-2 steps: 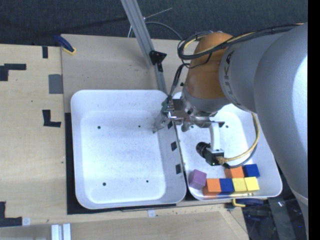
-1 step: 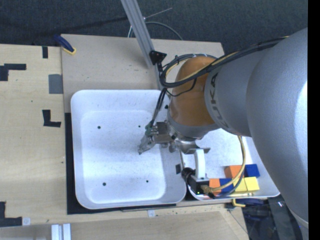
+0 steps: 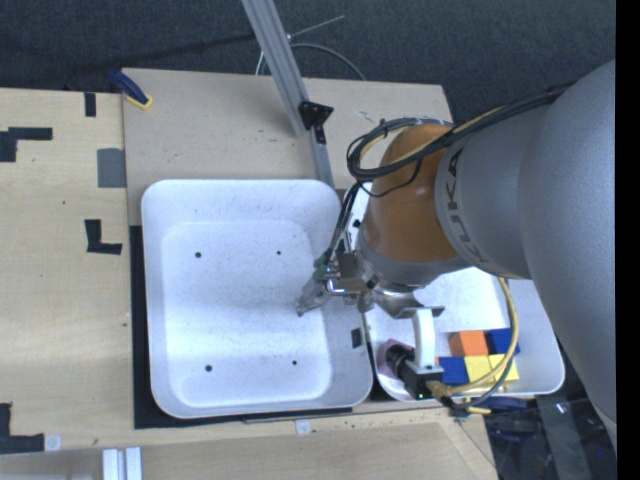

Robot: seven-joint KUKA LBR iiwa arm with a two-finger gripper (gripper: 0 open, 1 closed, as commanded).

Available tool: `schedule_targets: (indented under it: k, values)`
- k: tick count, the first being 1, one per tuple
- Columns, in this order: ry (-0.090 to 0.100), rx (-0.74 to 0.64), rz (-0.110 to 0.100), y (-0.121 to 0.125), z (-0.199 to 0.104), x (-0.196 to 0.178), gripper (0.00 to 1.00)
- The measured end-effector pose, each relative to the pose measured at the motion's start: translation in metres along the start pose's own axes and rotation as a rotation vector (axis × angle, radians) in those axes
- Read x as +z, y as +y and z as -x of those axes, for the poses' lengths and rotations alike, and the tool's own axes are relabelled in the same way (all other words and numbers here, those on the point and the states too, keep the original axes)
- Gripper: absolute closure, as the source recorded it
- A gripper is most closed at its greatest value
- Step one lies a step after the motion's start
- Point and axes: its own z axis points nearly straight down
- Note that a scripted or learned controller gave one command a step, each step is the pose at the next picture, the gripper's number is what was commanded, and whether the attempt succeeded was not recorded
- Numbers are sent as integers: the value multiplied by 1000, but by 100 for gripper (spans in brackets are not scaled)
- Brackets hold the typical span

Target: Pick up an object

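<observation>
My gripper (image 3: 314,298) hangs over the right side of the left white bin (image 3: 220,268), close to its right wall. Nothing shows beneath it or in its grasp. In the right bin (image 3: 548,368) an orange block (image 3: 466,343), a blue block (image 3: 455,370) and a yellow block (image 3: 492,366) lie packed together near the front. A small pink thing (image 3: 391,352) sits at that bin's front left corner, partly hidden by the wrist. The arm covers most of the right bin.
A grey metal rail (image 3: 277,43) slants down from the top to the back edge of the left bin. A small blue and yellow item (image 3: 131,88) lies on the bench at the far left corner. Black tape marks dot the left bench.
</observation>
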Motion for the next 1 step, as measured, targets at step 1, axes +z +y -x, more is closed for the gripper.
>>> schedule_targets:
  k: [1]
  values:
    - [0,2,9,20,48,-60,0]
